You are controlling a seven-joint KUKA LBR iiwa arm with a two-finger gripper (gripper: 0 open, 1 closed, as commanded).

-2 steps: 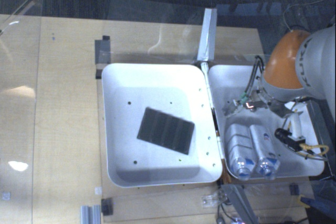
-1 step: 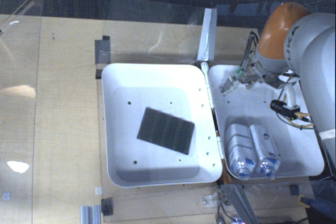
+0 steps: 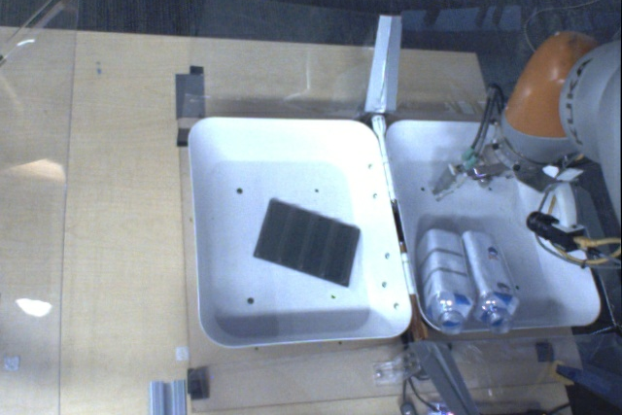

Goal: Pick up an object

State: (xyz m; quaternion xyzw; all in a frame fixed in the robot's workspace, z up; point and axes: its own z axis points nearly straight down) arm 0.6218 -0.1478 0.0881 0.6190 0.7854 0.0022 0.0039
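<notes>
Seen from above, the gripper (image 3: 455,178) hangs over the far part of the right bin (image 3: 583,311), nothing between its fingers; whether they are spread or pressed together cannot be told. Two bottles (image 3: 465,275) lie side by side just nearer the camera than the jaws. A dark pad (image 3: 307,242) rests in the left bin (image 3: 209,209), well to their left.
</notes>
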